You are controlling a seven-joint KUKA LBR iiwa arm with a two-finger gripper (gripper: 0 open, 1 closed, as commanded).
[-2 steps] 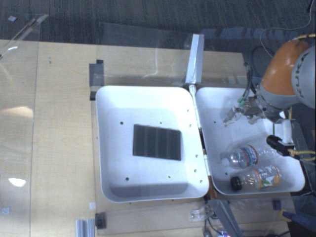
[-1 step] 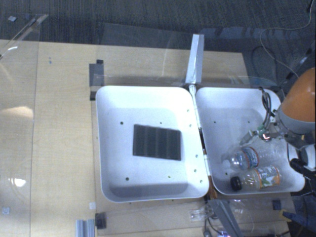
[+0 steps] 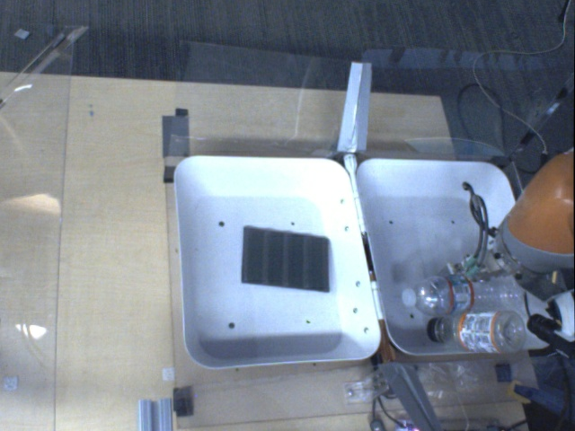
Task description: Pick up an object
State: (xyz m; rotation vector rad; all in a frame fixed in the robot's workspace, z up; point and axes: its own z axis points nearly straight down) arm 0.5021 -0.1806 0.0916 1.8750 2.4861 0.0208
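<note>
With the jaws' state impossible to tell where the arm (image 3: 544,214) hangs over the right bin (image 3: 413,196), a good pick means centering on either clear bottle (image 3: 476,330) lying near its front-right corner.

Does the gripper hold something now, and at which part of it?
It cannot be told. The gripper is down among two clear bottles in the right bin, but no clear hold shows.

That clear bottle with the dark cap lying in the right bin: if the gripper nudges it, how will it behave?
The clear bottle lies on its side, so a nudge would probably roll it. It looks like thin, see-through plastic, likely light and apt to flex or slip when squeezed. A second bottle lies close beside it and may get knocked.
</note>
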